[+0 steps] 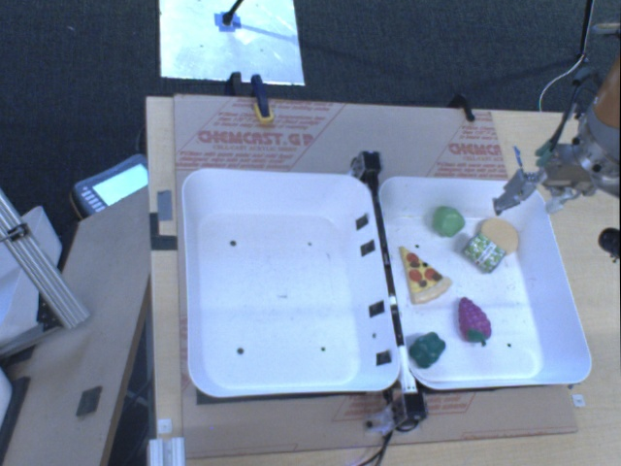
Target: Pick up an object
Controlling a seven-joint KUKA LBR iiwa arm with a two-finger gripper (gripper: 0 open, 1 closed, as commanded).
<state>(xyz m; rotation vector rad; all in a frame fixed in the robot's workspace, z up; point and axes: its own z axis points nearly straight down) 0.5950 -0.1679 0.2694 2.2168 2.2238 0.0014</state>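
The right bin [553,289] holds several toy foods: a green ball [447,221], a tan round piece [502,231], a green-and-white can [482,252] touching it, a pizza slice [424,276], a purple bunch of grapes [473,319] and a dark green broccoli [425,349]. My gripper [534,196] hangs over the bin's far right corner, above and just right of the tan piece. Its fingers are spread open with nothing between them.
The left bin [281,280] lies beside the right one, with a black clip strip [378,260] along their shared rims. A silver plate [231,25] lies beyond the bench. A grey device [112,187] sits at the left.
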